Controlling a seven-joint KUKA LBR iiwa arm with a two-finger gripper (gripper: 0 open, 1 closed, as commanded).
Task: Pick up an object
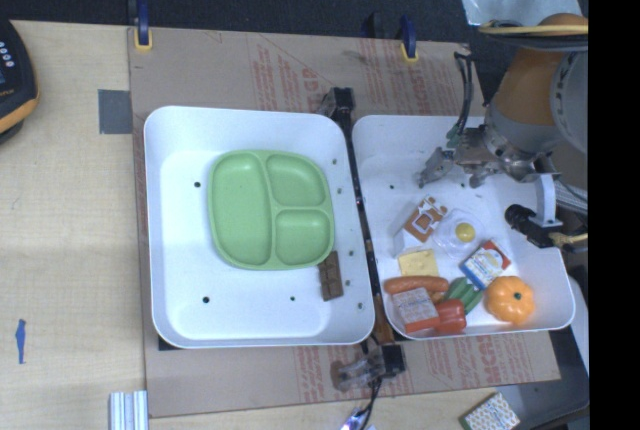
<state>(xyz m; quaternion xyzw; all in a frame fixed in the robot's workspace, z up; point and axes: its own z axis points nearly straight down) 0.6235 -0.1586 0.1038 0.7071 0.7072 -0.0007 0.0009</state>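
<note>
My gripper (455,172) hangs over the bare upper part of the right bin (385,143), open, with nothing between its fingers. Below it lie several toy foods: a small orange-and-white box (427,218), a fried egg (462,232), a yellow cheese slice (417,262), a sausage (414,284), a blue-and-white carton (484,266), an orange fruit (510,300), a green vegetable (462,293) and a red piece (432,315). The nearest of them, the small box, is a little below and left of the fingertips, apart from them.
The left bin (170,298) holds a green divided plate (272,208) and a small brown block (329,276) near its right wall. The arm's grey body with its orange band (530,78) comes in from the right, above the right bin's far corner.
</note>
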